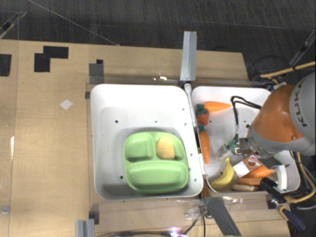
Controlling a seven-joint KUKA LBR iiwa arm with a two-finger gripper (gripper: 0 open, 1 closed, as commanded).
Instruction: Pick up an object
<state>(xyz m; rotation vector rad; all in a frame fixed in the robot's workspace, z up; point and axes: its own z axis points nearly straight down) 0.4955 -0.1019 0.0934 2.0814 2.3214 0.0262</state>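
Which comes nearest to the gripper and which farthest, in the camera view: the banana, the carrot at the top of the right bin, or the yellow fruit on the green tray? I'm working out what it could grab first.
1. Banana, in the right bin, just left of and below the gripper.
2. Carrot, along the right bin's top edge.
3. Yellow fruit, on the green tray in the left bin.

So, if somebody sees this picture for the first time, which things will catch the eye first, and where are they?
Probably the green divided tray in the left bin, with a yellow, lemon-like fruit in its upper right compartment. Next comes the arm's orange band above the right bin, where two carrots and a banana lie among other items.
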